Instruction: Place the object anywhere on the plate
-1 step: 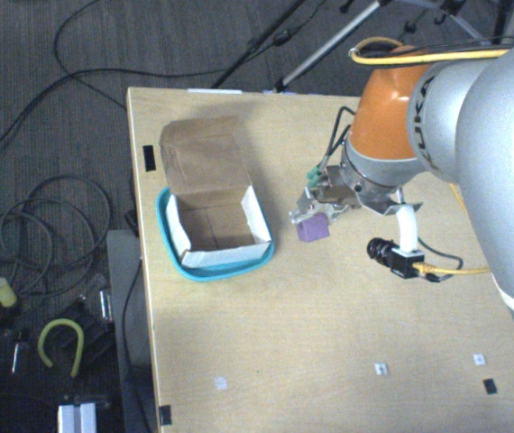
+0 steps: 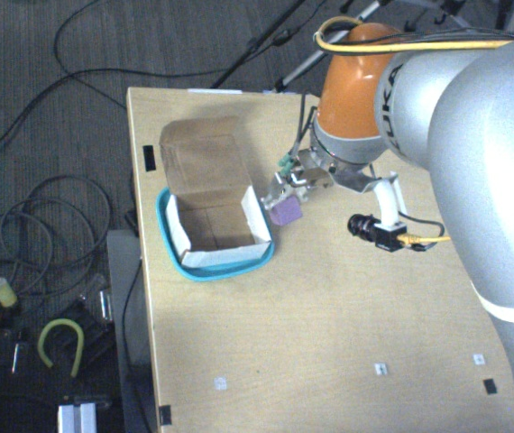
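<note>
While the jaws appear clenched on a small purple block hanging just right of the open cardboard box sitting on the blue plate, the block is lifted but not yet placed on that plate.

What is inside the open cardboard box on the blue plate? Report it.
Bare brown floor and white walls of the cardboard box; no item visible. The box covers most of the blue plate.
</note>
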Available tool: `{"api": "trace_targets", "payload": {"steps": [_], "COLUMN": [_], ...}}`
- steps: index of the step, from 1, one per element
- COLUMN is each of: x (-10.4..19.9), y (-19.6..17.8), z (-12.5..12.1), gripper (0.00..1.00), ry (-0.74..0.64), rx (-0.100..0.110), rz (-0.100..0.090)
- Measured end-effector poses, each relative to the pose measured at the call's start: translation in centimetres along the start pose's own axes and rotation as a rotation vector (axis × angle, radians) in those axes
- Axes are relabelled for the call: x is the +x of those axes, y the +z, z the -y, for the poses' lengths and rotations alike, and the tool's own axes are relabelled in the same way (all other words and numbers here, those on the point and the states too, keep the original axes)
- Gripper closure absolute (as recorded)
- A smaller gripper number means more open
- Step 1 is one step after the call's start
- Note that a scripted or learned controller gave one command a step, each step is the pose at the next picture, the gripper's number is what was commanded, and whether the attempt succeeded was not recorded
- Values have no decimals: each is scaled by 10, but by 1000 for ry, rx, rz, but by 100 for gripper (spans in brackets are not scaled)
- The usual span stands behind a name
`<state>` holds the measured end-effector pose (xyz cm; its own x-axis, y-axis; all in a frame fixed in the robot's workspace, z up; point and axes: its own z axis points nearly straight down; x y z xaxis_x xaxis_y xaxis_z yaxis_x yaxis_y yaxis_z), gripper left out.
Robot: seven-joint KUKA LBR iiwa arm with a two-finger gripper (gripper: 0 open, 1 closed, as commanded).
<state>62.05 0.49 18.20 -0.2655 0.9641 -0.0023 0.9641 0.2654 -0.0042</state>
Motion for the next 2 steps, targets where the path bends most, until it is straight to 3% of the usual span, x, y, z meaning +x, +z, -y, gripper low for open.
{"api": "trace_targets", "payload": {"steps": [1,2], "x": [-15,51], "y": [0,-80], "z": [-38,-63], "gripper": [100,100], "ry": [-204,-213], "rx": [-1,-2], "rz": [1,-1]}}
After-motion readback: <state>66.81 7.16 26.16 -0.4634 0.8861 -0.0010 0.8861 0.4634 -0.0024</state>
